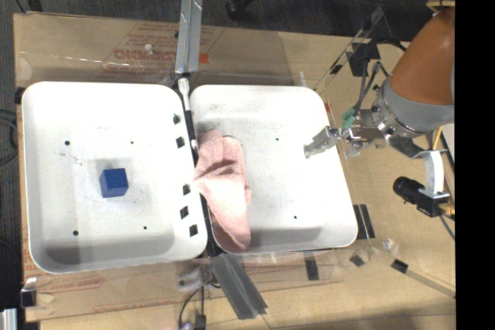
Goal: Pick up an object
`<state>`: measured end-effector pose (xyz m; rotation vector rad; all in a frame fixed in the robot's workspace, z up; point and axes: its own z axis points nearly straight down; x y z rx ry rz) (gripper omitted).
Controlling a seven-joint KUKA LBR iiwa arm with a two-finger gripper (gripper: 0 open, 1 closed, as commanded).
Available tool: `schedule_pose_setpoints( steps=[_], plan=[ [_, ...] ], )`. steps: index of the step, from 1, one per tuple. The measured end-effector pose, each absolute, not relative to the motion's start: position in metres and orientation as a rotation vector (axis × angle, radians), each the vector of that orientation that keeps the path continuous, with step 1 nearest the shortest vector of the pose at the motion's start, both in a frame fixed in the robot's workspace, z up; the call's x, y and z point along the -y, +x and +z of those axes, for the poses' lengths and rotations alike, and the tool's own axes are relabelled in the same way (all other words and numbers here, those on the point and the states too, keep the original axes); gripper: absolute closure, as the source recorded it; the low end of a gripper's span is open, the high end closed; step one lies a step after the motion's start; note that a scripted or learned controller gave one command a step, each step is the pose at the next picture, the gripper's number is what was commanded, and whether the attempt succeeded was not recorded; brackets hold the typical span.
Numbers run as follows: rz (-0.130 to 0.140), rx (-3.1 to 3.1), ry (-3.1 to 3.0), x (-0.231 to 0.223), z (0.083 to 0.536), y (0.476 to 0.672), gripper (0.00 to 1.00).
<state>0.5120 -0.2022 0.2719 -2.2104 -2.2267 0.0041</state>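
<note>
The two-finger metal gripper (319,143) hangs at the right bin's (309,100) right edge, whether parted or closed I cannot tell, so the approach step is in hand (nothing grasped), and next it must descend onto the crumpled pink cloth (224,185) along that bin's left wall or the small blue cube (114,182) in the left bin (46,112).

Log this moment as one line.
gripper: over right bin's right edge, holding nothing | pink cloth: right bin, left side | blue cube: left bin

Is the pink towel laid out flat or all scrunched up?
Scrunched up. The pink cloth lies bunched in folds against the left wall of the right bin, beside the divider, not spread flat.
</note>
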Motion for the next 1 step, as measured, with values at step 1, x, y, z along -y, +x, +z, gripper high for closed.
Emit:
schedule_pose_setpoints(
  steps=[1],
  plan=[
    [0.005, 1.992, -2.423, 0.1992, 0.2394, 0.4993, 0.0]
  ],
)
